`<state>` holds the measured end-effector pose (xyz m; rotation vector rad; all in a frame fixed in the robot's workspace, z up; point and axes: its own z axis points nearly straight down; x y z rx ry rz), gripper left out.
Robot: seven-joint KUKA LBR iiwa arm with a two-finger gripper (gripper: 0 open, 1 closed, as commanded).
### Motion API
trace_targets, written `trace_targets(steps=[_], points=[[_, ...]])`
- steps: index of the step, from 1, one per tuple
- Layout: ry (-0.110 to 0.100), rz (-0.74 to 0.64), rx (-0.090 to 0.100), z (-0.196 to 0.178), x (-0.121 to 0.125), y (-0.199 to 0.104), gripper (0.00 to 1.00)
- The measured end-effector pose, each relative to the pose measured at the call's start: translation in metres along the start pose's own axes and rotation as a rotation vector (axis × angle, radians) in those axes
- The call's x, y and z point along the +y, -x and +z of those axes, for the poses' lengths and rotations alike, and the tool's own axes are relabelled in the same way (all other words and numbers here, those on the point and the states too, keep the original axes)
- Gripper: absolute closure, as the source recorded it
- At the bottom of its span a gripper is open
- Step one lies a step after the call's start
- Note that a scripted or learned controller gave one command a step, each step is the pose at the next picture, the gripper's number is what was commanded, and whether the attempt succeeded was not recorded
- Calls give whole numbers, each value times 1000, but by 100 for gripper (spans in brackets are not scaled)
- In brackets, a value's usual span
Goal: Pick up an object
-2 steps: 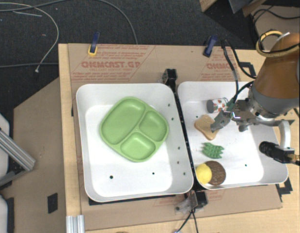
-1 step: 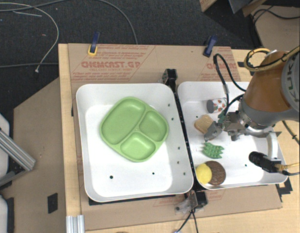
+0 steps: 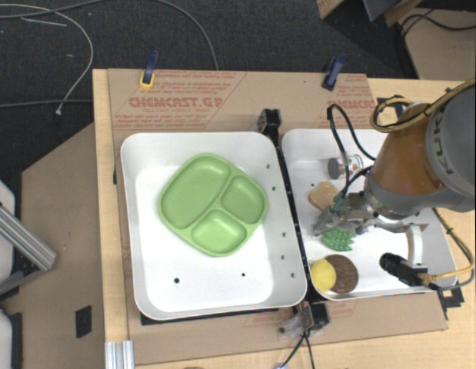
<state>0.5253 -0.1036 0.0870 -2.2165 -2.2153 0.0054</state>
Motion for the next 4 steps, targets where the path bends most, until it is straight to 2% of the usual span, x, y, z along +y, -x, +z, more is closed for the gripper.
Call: trace_targets(steps=[1, 4], points=[[8, 1, -1, -14, 2, 0, 100], [14, -2, -4, -147, -4, -1, 100]])
